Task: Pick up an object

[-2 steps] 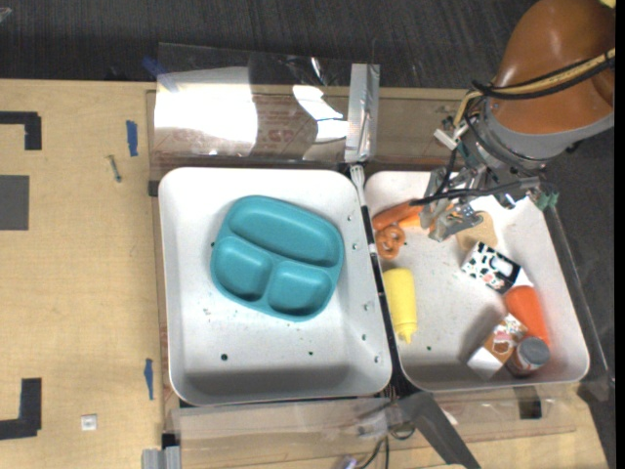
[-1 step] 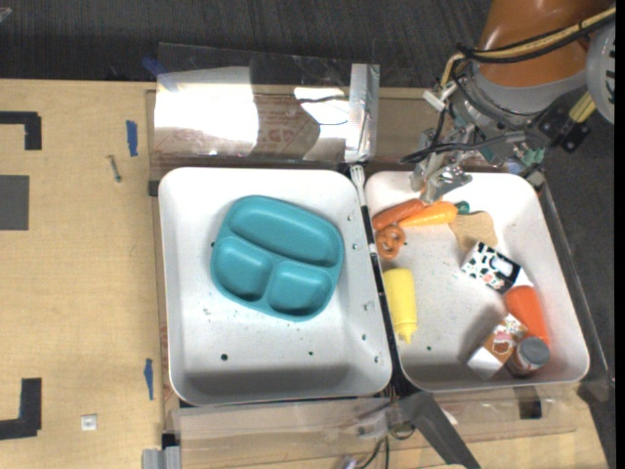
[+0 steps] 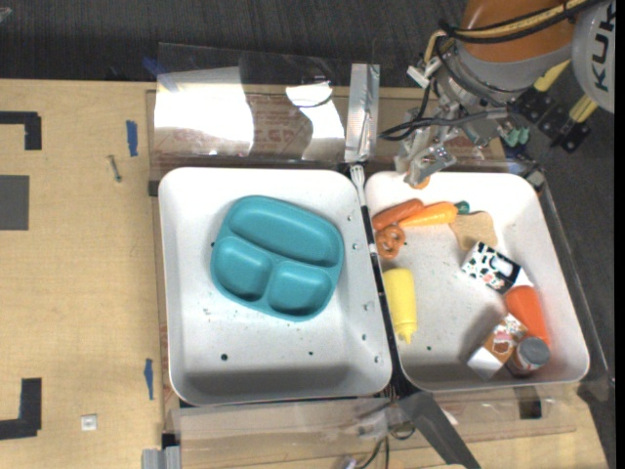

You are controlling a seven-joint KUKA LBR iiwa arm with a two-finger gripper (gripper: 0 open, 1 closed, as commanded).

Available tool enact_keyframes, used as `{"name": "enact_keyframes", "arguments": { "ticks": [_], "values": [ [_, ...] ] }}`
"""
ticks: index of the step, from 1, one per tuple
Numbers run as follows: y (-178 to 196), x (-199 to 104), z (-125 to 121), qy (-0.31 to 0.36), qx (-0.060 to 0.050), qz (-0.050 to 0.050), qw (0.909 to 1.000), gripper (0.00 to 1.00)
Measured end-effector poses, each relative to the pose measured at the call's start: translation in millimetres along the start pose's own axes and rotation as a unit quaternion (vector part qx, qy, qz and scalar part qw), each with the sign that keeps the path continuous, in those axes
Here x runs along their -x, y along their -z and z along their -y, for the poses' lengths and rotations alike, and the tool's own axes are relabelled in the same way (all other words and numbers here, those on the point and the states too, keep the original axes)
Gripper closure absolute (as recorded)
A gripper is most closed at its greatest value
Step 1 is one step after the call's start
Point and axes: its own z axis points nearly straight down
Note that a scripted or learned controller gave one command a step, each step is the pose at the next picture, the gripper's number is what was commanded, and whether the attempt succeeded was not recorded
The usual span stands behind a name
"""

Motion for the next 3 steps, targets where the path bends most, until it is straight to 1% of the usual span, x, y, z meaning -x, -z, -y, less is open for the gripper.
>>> {"name": "enact_keyframes", "arguments": {
  "ticks": [1,2,3],
  "values": [
    [-24.7,-64.4,37.2,0.117,0.001,-0.005,0.9931,1.0],
    [-81.5,-17.6,34.3,0.175,0.003,-0.003,0.9845,1.0],
    [-14.2,2.8,-5.2,0.18,-0.001,0.001,0.9837,1.0]
  ]
}}
